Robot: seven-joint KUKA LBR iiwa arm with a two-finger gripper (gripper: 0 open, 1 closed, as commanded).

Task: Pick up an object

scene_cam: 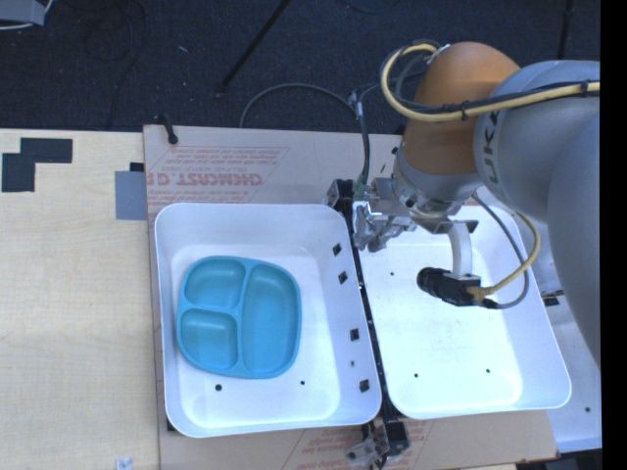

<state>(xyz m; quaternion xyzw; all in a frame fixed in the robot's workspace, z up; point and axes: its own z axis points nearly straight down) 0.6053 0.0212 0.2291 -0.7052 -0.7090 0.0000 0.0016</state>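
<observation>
Over the right bin, upper left corner: the gripper (377, 225) is positioned here, at the end of the grey arm (549, 145) that enters from the right.
Gripper state: cannot be determined; the mechanism is seen from above as a cluster of metal parts, and nothing is seen held in it.
Wrist: an orange band (456, 96) is fitted above the gripper, with yellow cables (431, 62) looped around it.
Cable fitting: a black connector (446, 285) is suspended below the wrist, over the middle of the right bin.
Right bin (529, 390): white and shallow; its floor is seen bare apart from small dark marks.
Left bin (196, 414): white and shallow, set just beside the right bin, rims adjoining.
Task object: a blue divided plate (238, 315) with three compartments is laid flat on the floor of the left bin, left of centre, well apart from the gripper.
Bench (69, 311): light wood, with cardboard (225, 174) placed under both bins.
</observation>
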